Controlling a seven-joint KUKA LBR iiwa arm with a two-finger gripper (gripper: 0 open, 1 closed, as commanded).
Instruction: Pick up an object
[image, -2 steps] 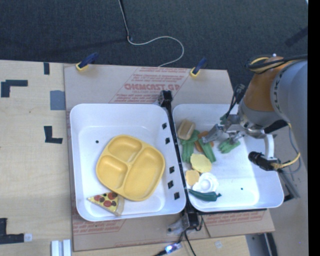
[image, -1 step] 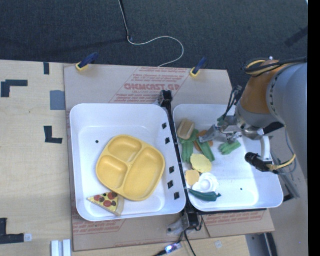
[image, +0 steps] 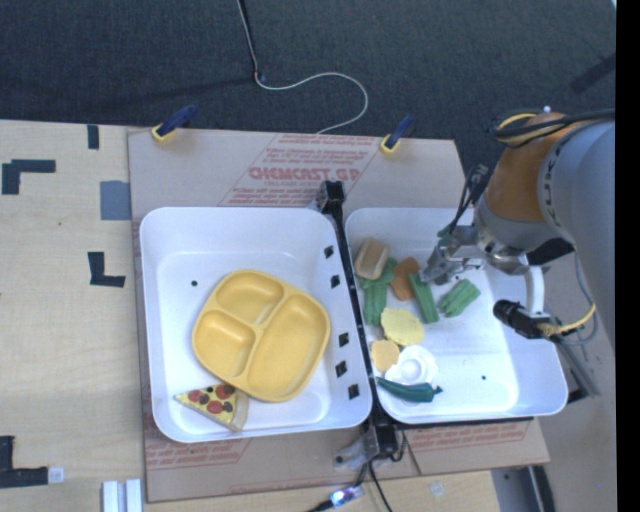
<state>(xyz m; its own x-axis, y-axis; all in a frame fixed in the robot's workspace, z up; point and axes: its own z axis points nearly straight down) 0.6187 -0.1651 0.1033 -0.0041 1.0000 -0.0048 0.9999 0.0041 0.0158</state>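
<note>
My gripper (image: 441, 268) hangs low in the upper middle of the right bin (image: 520, 398). It sits just above a long green stick (image: 423, 301) and between an orange piece (image: 404, 279) and a ridged green piece (image: 461, 297). Further left in that bin lie a tan bread slice (image: 371, 258) and a green pod (image: 374, 300). Nearer the front are a yellow chip (image: 402, 325), a small orange round (image: 385, 354), and a white cup (image: 414, 363) beside a teal piece (image: 411, 391). Nothing is visibly lifted.
The left bin (image: 163, 300) holds a yellow divided plate (image: 262, 335) and a pizza slice (image: 213, 403) at its front left corner. A black divider (image: 343, 290) runs between the bins. The arm's orange-banded wrist (image: 525, 180) looms over the right bin's far right side.
</note>
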